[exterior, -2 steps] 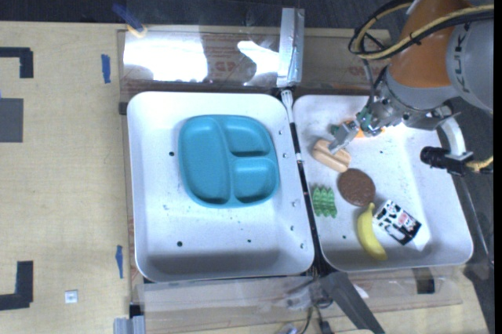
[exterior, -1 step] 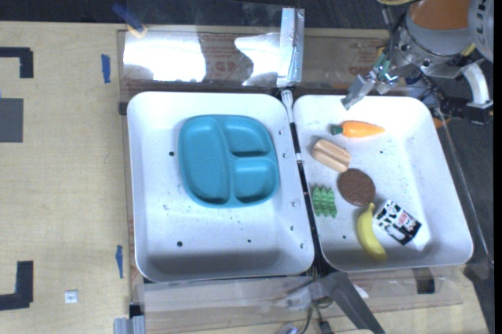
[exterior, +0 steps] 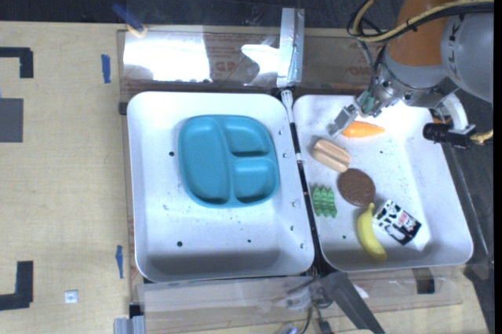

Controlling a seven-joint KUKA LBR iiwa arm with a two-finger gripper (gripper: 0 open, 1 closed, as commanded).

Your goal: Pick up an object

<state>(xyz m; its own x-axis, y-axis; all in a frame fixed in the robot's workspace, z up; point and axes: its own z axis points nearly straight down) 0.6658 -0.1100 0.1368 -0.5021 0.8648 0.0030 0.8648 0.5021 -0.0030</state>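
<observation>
1. Fingers sit low in the right bin, at its back left corner, just left of the orange carrot-like piece. They look slightly spread with nothing between them, but the gap is small and partly blurred, so I can't tell for sure.
2. Candidate objects are all in the right bin: the orange piece nearest the fingers, a tan hot-dog bun just below it, a brown round disc, a green ridged piece, a banana and a black-and-white printed block.
3. Risk: the fingers are offset to the orange piece's left end, not straddling it. Closing from here likely clips the tip and flicks it away.
4. Risk: the bin wall and divider are close. A descent could hit the rim.
5. Risk: the bun is near the orange piece, so a wide closure could nudge both.
6. Left bin holds a blue divided plate, well apart.
</observation>
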